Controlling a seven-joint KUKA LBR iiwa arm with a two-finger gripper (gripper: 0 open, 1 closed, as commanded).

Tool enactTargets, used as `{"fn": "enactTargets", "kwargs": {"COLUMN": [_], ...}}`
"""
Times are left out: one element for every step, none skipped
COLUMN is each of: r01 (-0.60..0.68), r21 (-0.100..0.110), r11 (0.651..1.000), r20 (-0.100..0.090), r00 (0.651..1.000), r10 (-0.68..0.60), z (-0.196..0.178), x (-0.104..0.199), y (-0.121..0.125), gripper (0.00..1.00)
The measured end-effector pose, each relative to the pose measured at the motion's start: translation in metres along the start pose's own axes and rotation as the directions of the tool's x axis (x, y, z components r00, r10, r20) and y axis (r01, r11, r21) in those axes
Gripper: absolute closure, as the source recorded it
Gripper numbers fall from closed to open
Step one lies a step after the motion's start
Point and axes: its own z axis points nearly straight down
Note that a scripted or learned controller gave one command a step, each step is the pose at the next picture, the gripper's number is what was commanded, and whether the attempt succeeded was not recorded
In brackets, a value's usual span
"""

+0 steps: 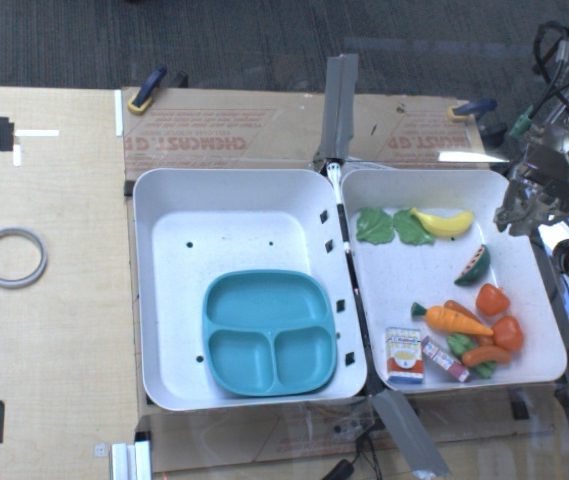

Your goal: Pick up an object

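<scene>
Nearest the camera, along the front of the right bin (pixel 554 368), lie a small carton (pixel 404 355), a carrot (pixel 452 319) and orange-red toy vegetables (pixel 494 332); a teal divided plate (pixel 268 332) sits in the left bin (pixel 164 208); farther back in the right bin rest a watermelon slice (pixel 473 264), a banana (pixel 442 222) and green leaves (pixel 392 225); beyond them, at the far right rim, the gripper (pixel 520 211) hangs above the bin's edge, reaching in from the right, holding nothing visible; whether it is spread or pressed together, I cannot tell.
</scene>
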Motion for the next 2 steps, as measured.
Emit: {"fn": "enactTargets", "kwargs": {"r01": [0.003, -0.019], "r21": [0.001, 0.002], "r11": [1.0, 1.0], "r20": [0.005, 0.001], "r00": [1.0, 1.0], "r10": [-0.003, 0.019], "z": [-0.008, 0.036], "x": [0.001, 0.028], "y": [0.001, -0.027], "gripper": [1.0, 1.0]}}
